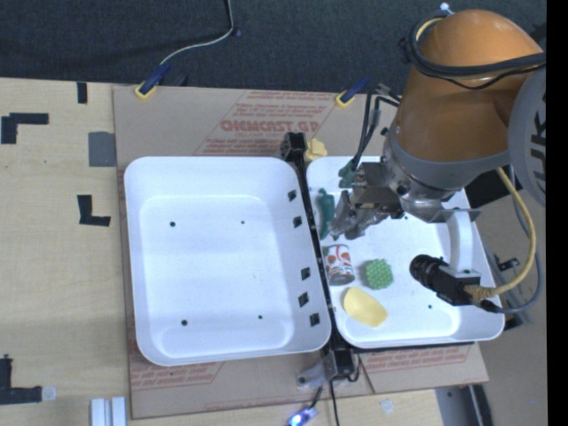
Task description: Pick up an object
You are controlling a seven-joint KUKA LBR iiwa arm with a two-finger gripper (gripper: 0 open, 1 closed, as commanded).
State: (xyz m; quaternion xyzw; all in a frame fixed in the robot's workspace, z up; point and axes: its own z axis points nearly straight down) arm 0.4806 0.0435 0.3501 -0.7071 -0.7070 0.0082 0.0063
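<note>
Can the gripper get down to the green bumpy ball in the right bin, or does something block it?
Probably yes. The green ball lies open from above in the right bin, apart from the small can and the yellow object beside it. The gripper hangs just up-left of it, with nothing between them.

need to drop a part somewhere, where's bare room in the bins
The left bin has a bare floor from wall to wall. The right bin is crowded: gripper near the divider, with the small can, green ball and yellow piece below it.
</note>
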